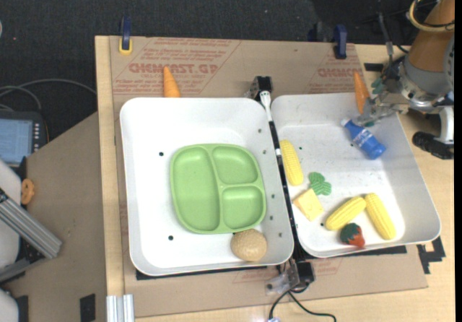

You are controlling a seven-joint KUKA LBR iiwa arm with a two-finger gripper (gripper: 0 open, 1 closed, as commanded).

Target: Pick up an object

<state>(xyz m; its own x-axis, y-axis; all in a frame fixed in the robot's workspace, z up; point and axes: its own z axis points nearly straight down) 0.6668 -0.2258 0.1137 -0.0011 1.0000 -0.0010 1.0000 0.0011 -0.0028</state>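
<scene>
My gripper (373, 111) hangs over the far right corner of the right bin (404, 169), on the grey arm that reaches in from the right. Just below and in front of it a blue object (365, 139) lies tilted on the bin floor, close to the gripper's tip; I cannot tell whether they touch. An orange carrot (359, 91) leans at the bin's far rim, right beside the gripper. Nearer the front lie a corn cob (290, 162), a green broccoli piece (319, 184), a yellow block (308, 204), two more yellow cobs (345, 212) (380, 216) and a red-and-green piece (352, 235).
The left bin (144, 169) holds a green divided plate (216, 187) and a round tan bun (249, 245) at its front edge. Another orange carrot (170, 82) lies on the cardboard behind the left bin. Clamps hold the board's far edge.
</scene>
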